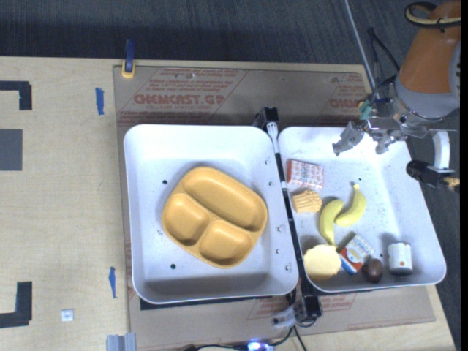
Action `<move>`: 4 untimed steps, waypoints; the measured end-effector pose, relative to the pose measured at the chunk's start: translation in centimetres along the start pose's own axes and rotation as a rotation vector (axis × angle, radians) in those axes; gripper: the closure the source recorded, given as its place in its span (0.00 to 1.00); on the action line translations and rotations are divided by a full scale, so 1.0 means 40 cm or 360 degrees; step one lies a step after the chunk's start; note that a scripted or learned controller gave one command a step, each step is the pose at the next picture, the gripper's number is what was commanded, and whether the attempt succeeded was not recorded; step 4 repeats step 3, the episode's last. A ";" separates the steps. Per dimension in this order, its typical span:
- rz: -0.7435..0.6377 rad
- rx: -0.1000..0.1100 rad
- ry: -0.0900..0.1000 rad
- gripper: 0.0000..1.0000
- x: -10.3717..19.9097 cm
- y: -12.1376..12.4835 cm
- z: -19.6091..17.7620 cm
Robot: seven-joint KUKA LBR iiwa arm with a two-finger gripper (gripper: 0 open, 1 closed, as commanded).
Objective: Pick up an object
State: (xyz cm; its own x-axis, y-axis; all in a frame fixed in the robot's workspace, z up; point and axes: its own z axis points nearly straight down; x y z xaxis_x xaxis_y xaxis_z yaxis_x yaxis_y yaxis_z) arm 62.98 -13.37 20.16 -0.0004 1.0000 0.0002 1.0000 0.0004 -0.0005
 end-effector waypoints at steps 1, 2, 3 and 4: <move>0.0002 -0.0003 -0.0001 0.00 -0.004 -0.210 0.289; 0.0002 -0.0014 -0.0005 1.00 -0.005 -0.205 0.261; -0.0002 -0.0004 0.0000 1.00 0.177 -0.222 0.041; -0.0002 -0.0004 0.0000 1.00 0.177 -0.222 0.041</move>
